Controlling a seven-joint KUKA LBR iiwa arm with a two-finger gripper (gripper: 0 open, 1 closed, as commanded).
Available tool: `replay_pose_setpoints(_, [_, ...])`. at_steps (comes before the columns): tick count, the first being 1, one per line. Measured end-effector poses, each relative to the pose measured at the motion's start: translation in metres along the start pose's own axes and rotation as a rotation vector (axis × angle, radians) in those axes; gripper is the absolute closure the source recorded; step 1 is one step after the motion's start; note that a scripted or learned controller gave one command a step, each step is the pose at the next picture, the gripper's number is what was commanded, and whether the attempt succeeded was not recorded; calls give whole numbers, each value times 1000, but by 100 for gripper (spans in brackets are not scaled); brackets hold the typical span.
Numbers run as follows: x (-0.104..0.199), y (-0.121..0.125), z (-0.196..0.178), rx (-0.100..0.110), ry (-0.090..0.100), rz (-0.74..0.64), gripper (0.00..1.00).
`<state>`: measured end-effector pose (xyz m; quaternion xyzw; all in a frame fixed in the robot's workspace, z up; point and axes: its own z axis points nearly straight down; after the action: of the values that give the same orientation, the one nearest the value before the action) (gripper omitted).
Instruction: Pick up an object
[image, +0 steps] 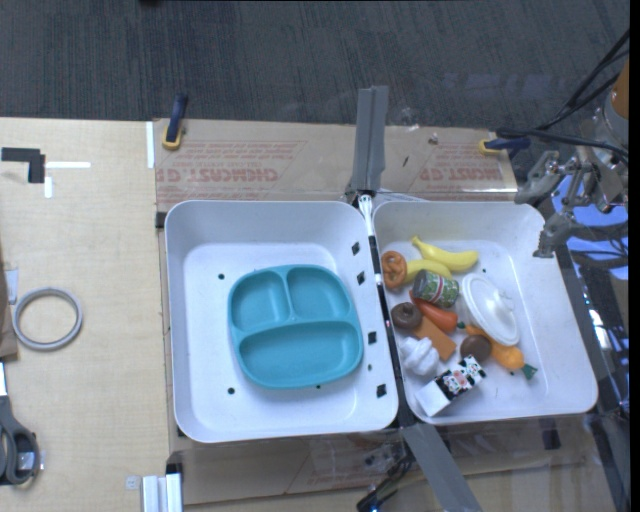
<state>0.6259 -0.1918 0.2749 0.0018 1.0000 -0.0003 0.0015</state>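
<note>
End effector (556, 215) over the right bin's (560, 395) far right corner, finger state unclear

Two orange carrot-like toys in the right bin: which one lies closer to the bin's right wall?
The carrot with the green tip, beside the white lid. The other carrot lies mid-pile, next to the chocolate donut.

Light wood desk (80, 420). On it: two white bins side by side, left bin (190, 400) and right bin (560, 390), sitting on a cardboard sheet (260, 160). Roll of tape (45, 318) near left edge, scissors (18, 448) below it. Blue-yellow clamp (176, 122) at the cardboard's top-left corner.
</note>
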Motion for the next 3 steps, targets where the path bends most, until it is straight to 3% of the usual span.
replay_pose_setpoints(1, [21,25,123,0,1,57,0])
replay_pose_setpoints(2, [-2,59,163,7,-25,190,0])
replay_pose_setpoints(3, [-3,81,164,9,-27,258,0])
